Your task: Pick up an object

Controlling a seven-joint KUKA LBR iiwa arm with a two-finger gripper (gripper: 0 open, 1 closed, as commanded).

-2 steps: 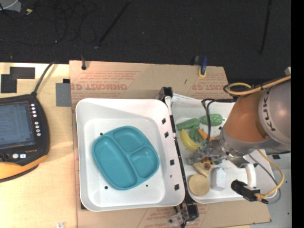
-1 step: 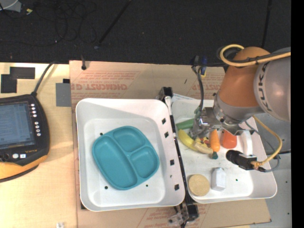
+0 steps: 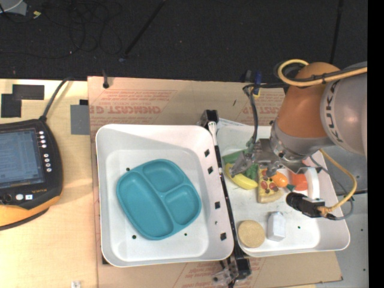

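Observation:
In the right bin (image 3: 312,239) lies a cluster of toy food: a yellow banana (image 3: 244,181), a green piece (image 3: 253,173), a pizza slice (image 3: 269,189), an orange-red piece (image 3: 279,179) and a red-and-white item (image 3: 305,180). My gripper (image 3: 257,159) hangs low over this cluster, just above the green piece and the banana. Its tips are hidden among the objects. A round tan cookie (image 3: 252,233) and a small grey-white block (image 3: 276,226) rest nearer the bin's front edge.
The left bin (image 3: 114,143) holds a teal divided plate (image 3: 158,198). A divider ridge (image 3: 217,185) with black clips separates the two bins. A tablet-like pendant (image 3: 24,161) sits on the bench at far left. Cardboard (image 3: 150,101) underlies both bins.

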